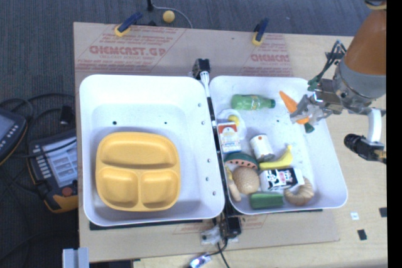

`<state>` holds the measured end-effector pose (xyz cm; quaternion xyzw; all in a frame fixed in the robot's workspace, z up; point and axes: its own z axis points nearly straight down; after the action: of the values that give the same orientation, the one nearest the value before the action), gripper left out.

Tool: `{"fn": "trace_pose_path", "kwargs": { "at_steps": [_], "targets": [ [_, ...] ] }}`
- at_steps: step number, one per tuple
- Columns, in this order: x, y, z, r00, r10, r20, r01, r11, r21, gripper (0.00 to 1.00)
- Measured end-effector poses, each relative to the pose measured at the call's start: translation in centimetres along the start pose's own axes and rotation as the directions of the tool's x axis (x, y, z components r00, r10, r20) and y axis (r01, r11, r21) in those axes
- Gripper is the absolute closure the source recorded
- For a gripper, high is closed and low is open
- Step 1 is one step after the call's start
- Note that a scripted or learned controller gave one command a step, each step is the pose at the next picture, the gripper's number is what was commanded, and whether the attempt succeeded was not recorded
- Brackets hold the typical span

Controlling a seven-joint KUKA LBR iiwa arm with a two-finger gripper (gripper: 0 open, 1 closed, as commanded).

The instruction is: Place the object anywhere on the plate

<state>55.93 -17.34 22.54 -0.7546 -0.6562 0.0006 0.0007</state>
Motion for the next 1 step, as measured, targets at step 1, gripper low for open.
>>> {"fn": "trace_pose_path", "kwargs": {
  "at_steps": [1],
  "targets": [
    [4.48, 6.08, 10.47, 0.97, 0.244, 0.0, -0.244, 0.97, 0.002, 1.0]
  ]
}}
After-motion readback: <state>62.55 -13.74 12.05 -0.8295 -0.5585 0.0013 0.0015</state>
